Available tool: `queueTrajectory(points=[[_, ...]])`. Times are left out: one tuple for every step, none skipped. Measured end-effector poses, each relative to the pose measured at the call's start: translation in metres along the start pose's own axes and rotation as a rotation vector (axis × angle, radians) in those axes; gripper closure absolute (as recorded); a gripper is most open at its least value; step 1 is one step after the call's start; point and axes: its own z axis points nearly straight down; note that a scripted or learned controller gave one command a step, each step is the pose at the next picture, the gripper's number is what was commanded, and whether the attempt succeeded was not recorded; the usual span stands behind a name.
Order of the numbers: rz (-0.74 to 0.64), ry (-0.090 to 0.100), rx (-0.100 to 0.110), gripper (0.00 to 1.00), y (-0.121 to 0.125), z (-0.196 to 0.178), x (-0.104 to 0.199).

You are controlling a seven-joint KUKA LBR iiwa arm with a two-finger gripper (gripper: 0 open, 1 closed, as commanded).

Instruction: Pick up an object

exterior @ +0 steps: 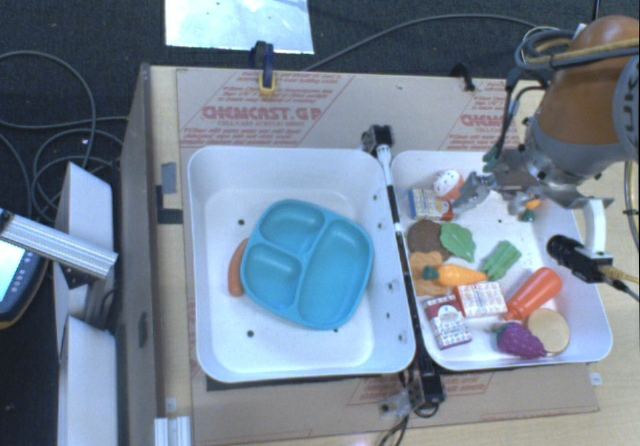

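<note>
Camera view, from above at a slant: reach-in step, nothing lifted yet. Gripper (478, 186) hanging over the far part of the right bin (598, 339), just beside a small white egg-like toy (446, 181) and a little printed box (428, 202); open or closed, cannot tell. Nearer than the gripper, a heap of toy food: green leaf (459, 239), carrot (462, 275), brown cookie (426, 235), red-and-white carton (481, 299), purple grapes (519, 339), orange-red cylinder (535, 292). Left of the gripper, in the left bin (215, 184), a blue divided plate (307, 262) with a hot dog (236, 267) at its far side. Next move, as a judgement: settle on one piece, drop straight over it, close cleanly without snagging neighbours. Readable writing: red "CHEMCAST GP" on the tabletop (290, 104) sheet; carton print too small.
</note>
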Motion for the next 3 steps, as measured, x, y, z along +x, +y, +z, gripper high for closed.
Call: queueTrajectory(points=[[0.002,0.0,0.002,0.0,-0.047,0.102,-0.033],[0.004,-0.005,-0.011,0.0,-0.066,0.13,-0.007],[0.001,0.0,-0.011,1.0,-0.065,0.12,-0.004]])
